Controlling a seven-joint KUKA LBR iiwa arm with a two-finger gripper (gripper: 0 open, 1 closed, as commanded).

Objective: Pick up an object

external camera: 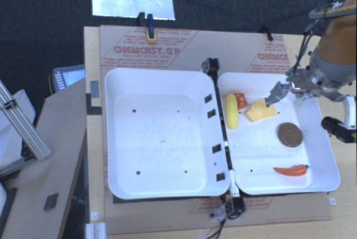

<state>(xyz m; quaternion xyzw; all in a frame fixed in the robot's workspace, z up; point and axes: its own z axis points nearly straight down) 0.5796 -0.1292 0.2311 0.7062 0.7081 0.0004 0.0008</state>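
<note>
Right bin [321, 137], contents and risks. Gripper [274, 96]: low over the far middle of the bin, tip just beside or touching the far edge of the cheese [261, 112]; whether it is open or closed cannot be told, and nothing is seen held in it. Cheese: pale yellow wedge, smooth, angular, lying near the bin's far-left part; the likely target, as I judge it. Risk: a descent onto the wedge's edge rather than its middle could tip or shove it toward the corn [231, 110], and the sloped faces may slip out of a pinch. Corn: yellow, elongated, rounded, lying against the left wall beside the divider. Red piece [240, 100]: small, glossy, irregular, between corn and cheese near the far side; close enough to be caught along with the wedge. Disc [290, 135]: brown, flat, round, matt, near the bin's middle right; too low for an easy pinch. Chilli [290, 170]: red-orange, slim, curved, glossy, near the front edge. Left bin [162, 79]: white, shallow, smooth plastic, rounded corners.
</note>
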